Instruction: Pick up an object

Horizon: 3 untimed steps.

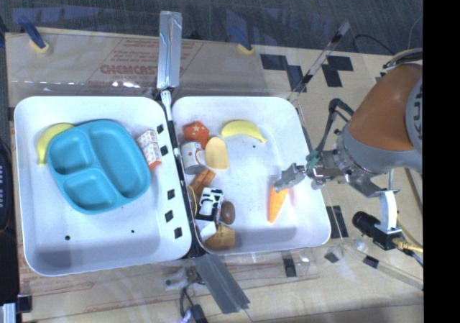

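The left bin [43,242] holds one blue divided tray [97,163], one yellow banana [49,138] tucked partly under the tray's left edge, and one small striped packet [149,147] by the divider. The right bin [309,231] holds a cluster along its left wall: one red item [195,132], one can [192,156], one pale egg-shaped piece [216,153], one black-and-white box [209,203], one brown ball [227,211] and one tan lump [220,237]. A second banana [243,129] lies apart. One carrot [277,203] lies near the right wall, directly beneath the gripper [291,176], which sits at its top end. Its grasp state cannot be determined. Risk: the carrot sits close to the wall, so an end-on grip could slip or nudge it away.
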### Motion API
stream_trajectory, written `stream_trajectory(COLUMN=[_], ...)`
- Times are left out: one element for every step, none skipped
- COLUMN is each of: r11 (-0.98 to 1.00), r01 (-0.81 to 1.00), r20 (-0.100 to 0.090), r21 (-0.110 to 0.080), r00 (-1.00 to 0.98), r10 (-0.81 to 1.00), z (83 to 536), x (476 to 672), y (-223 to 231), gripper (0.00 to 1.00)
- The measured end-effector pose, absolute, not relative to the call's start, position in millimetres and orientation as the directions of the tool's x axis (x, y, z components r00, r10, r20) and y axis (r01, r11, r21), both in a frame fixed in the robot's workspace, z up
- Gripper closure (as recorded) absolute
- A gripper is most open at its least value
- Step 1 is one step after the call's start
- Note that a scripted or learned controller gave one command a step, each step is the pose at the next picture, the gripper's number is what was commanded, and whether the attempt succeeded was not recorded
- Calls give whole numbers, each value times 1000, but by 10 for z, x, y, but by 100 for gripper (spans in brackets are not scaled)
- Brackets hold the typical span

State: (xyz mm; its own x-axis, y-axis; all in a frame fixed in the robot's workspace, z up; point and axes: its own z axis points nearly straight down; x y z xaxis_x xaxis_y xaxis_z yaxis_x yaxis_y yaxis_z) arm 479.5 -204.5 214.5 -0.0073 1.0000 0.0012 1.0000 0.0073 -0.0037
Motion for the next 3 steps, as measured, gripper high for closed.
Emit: stream_trajectory(r11=[-31, 30, 38], r01=[999, 999, 999], r20=[-4, -15, -3], r21=[23, 24, 6], r00=[31, -30, -38], r10=[999, 999, 999], z=[1121, 1055, 1050], x=[5077, 5063, 5024], y=[-1846, -2118, -2066], gripper=[0, 0, 100])
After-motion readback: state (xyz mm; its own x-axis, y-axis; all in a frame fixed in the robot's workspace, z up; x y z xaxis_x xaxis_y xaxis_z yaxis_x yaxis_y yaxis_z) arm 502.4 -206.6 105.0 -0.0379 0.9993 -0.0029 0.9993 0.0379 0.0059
